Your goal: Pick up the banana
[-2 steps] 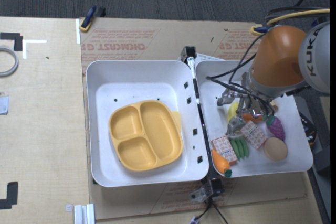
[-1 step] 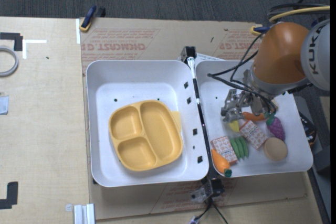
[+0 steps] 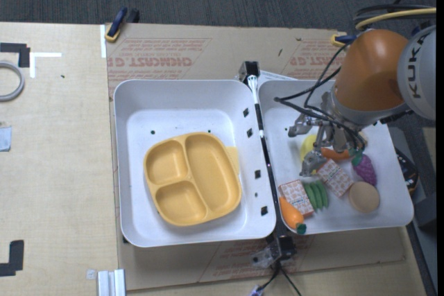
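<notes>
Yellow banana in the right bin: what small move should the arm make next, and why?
Probably a short, straight descent. The gripper hangs in the right white bin directly beside the yellow banana, which peeks out at its left, crowded by the orange carrot and green beans below.

From my station I see the arm, grey and marked "KUKA" in dark letters, with a rounded orange band above the wrist. Black and yellow cables loop around it.
</notes>
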Robot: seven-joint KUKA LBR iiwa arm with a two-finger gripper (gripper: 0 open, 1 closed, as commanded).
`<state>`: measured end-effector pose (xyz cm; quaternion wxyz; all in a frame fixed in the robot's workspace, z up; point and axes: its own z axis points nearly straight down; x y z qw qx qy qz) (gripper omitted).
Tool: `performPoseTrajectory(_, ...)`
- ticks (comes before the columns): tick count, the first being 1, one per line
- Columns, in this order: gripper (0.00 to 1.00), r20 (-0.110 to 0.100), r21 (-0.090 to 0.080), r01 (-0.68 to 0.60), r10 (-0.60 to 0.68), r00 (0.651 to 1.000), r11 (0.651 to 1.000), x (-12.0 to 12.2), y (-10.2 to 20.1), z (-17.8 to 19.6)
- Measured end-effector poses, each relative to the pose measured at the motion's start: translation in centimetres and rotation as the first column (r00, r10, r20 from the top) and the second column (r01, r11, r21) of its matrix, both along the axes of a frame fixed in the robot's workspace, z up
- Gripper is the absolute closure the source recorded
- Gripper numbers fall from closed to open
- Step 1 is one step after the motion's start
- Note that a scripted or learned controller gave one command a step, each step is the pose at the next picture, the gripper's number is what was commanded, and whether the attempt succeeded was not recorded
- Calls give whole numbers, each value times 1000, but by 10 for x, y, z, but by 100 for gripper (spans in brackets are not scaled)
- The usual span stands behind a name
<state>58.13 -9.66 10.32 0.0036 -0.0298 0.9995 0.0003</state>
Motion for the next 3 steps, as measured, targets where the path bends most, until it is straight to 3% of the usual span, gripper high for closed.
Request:
performPoseTrajectory(1, 100, 5, 1, 4, -4, 1000, 1000, 1, 0, 10)
performPoseTrajectory(2, 0, 5, 0, 4, -4, 1000, 1000, 1, 0, 10)
performPoseTrajectory(3, 0, -4, 0, -17, 17, 1000, 1000, -24, -11, -10)
